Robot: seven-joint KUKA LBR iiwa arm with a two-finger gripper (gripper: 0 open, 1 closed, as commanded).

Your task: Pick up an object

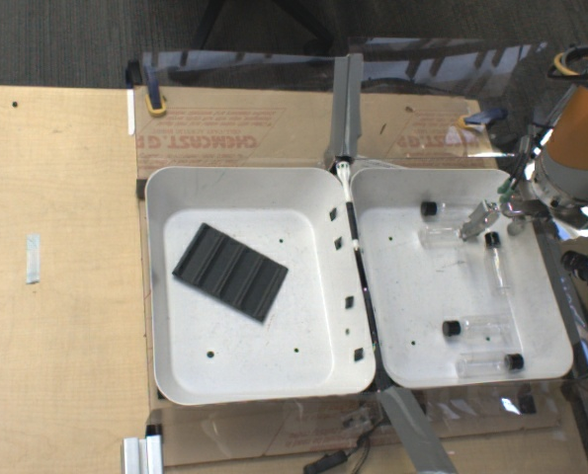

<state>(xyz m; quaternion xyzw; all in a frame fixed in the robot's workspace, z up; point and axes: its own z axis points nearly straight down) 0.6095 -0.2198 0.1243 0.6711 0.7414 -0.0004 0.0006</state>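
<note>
One ribbed black panel (230,272), left bin (165,294).

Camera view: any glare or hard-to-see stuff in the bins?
Camera view: even light; the dark ribbed rectangular panel in the left white bin reads sharply; the clear plastic tubes with black caps in the right white bin nearly vanish against white; reflections on the clear sheeting behind.

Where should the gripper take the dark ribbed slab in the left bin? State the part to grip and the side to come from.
Come straight down from above and close across the narrower width of the dark ribbed slab, near its middle. It lies flat and skewed in the left bin, so the fingers should be turned to match its tilt. Its long edges are free of the bin walls. The flat pose may make it hard to get under.
</note>
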